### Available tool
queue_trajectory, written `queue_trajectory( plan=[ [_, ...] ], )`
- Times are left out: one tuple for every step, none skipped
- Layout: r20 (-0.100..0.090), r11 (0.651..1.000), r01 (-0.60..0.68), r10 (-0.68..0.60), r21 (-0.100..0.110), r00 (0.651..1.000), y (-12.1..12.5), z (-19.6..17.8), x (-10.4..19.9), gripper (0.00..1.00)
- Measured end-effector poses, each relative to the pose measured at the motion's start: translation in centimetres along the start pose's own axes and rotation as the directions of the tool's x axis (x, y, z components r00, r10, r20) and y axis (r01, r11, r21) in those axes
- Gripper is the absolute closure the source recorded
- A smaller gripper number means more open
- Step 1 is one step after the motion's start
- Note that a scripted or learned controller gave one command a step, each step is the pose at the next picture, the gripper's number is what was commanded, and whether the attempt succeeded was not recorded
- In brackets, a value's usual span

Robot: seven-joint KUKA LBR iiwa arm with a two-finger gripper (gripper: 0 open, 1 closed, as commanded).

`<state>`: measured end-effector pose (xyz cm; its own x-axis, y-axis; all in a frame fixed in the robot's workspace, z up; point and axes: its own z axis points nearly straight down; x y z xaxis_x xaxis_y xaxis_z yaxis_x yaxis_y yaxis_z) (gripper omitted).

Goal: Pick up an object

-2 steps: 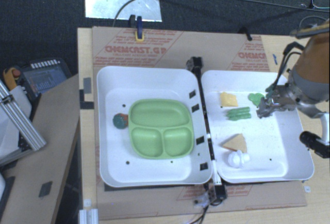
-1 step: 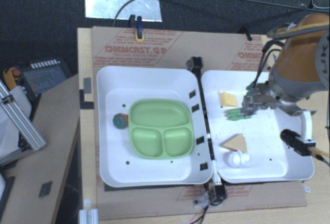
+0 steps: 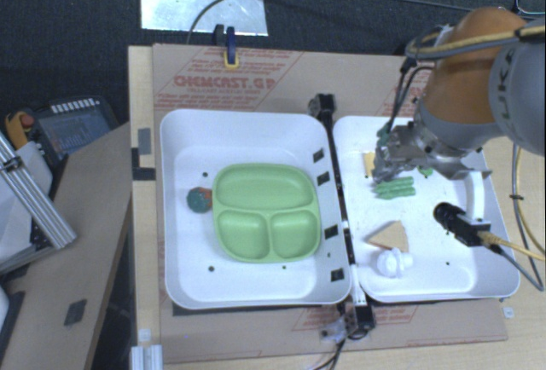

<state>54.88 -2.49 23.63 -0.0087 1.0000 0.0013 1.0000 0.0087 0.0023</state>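
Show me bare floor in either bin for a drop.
Left bin: the back strip behind the green tray is open. Right bin: the front right corner is open. Crowded: around the claw, over the green beans, with the tan wedge in front.

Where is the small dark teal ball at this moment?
In the camera view, the small dark teal ball lies in the left white bin, touching the left edge of the light green divided plastic plate.
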Motion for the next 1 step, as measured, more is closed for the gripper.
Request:
queue_trajectory(
  plan=[
    [-0.001,1.000,0.001,-0.001,0.002,1.000,0.70,1.19,5.12,1.00]
  ],
)
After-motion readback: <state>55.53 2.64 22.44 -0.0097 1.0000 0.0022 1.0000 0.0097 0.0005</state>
